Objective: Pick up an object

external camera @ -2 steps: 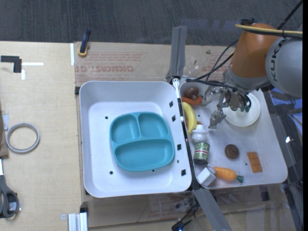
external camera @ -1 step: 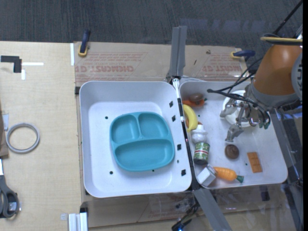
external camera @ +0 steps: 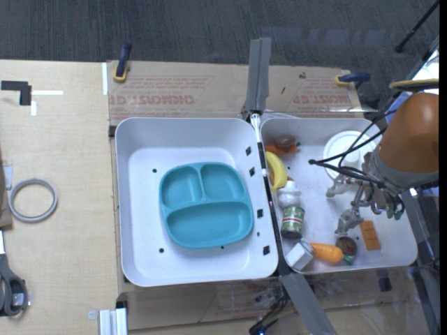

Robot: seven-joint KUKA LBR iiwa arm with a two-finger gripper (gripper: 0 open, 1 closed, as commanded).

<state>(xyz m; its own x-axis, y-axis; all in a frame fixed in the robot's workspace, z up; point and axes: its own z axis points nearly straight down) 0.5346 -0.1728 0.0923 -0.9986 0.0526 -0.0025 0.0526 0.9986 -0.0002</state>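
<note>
At the frame's lower right, in the right bin (external camera: pixel 399 255), an orange block (external camera: pixel 369 235) lies just right of the gripper (external camera: pixel 347 222); a carrot (external camera: pixel 327 252) lies below. Finger state: cannot tell. Farther up, a banana (external camera: pixel 275 169).

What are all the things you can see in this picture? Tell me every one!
Bins: two, white, side by side on the bench.
Divided plate: one, teal, middle of the left bin.
Banana: one, yellow, left edge of the right bin.
Small can: one, green label, below the banana.
Carrot: one, orange, near front edge of the right bin.
Round plate: one, white, back of the right bin.
Block: one, orange-brown, right bin near the gripper.
Tape roll: one, grey, on the bench at left.
Clamps: two, blue and yellow, at the cardboard's back edge.
Arm: one, grey with orange band, over the right bin.
Gripper: one, metal, low in the right bin.
</note>
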